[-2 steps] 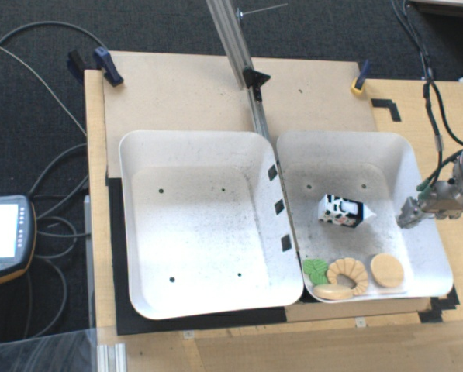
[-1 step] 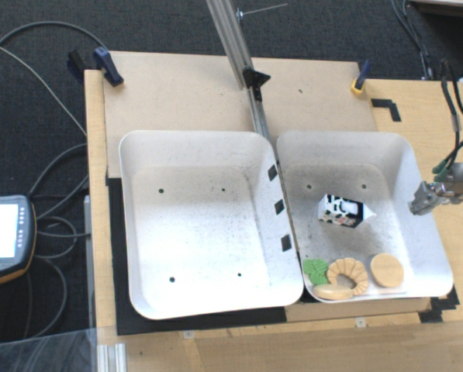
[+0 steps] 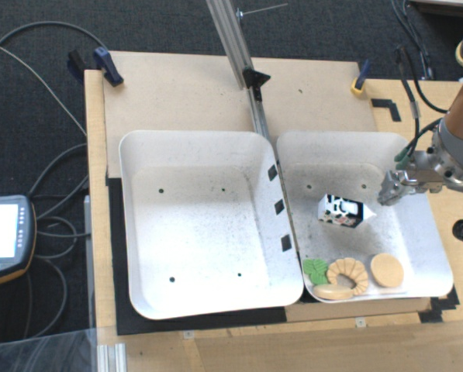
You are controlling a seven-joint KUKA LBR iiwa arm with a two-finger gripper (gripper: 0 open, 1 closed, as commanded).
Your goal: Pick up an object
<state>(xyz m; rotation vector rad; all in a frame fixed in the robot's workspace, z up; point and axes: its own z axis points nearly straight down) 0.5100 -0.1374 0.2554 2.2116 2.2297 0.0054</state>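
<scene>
Floor: dark grey carpet with loose cables around a pale wooden bench [image 3: 177, 91].
Open room: the left shallow white bin [image 3: 138, 208] offers bare space; the right shallow white bin [image 3: 417, 231] has its far half free.
Task thing: small black-and-white patterned block [image 3: 341, 211], mid right bin, just left of the grey two-finger gripper [image 3: 388, 194].
Gripper: nothing visibly held; whether spread or closed, cannot tell.
Near edge: green lump [image 3: 316, 270], tan ridged ring [image 3: 348, 276], round tan disc [image 3: 387, 270].
</scene>
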